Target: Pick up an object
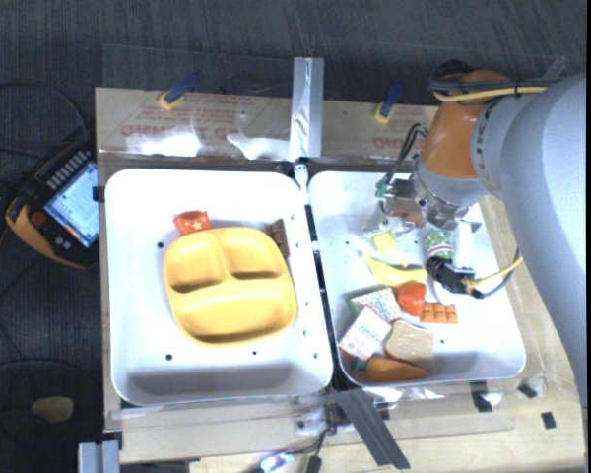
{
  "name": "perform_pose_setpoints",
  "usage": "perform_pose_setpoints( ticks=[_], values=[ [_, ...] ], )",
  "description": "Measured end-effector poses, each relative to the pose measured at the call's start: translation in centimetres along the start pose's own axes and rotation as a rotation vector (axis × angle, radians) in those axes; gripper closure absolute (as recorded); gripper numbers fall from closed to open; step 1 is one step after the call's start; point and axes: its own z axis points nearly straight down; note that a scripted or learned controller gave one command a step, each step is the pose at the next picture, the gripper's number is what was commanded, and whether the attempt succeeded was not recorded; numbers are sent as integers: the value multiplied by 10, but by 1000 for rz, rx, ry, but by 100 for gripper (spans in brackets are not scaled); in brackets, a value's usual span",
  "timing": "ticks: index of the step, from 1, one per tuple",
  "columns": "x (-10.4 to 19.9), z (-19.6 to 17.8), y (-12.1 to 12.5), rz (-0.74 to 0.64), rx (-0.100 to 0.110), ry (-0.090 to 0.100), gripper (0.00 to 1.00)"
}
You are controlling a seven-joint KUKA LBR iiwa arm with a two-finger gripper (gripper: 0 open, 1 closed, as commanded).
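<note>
Reaching into the right bin [492, 358] from the right, the grey arm [532, 166] has its gripper [414, 210] low over the bin's upper part, just above a pale yellow piece [389, 254]; whether it is released or clenched cannot be told from this slant, so the descent should probably centre on one separate piece there, since the lower pile of a tan slice [409, 341], patterned boxes [366, 331], an orange-red piece [411, 298] and a carrot-like item [394, 369] lies packed and touching. Surroundings, large to small: dark carpet floor [276, 18], cardboard-covered worktop [227, 116], left bin [138, 363] holding a yellow divided tray [231, 284], handheld pendant [64, 210] at left.
</note>
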Motion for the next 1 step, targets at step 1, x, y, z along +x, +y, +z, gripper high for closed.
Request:
perform_pose_setpoints(
  ticks=[1],
  values=[
    [55,-111,-43,-13,13,0,100]
  ],
)
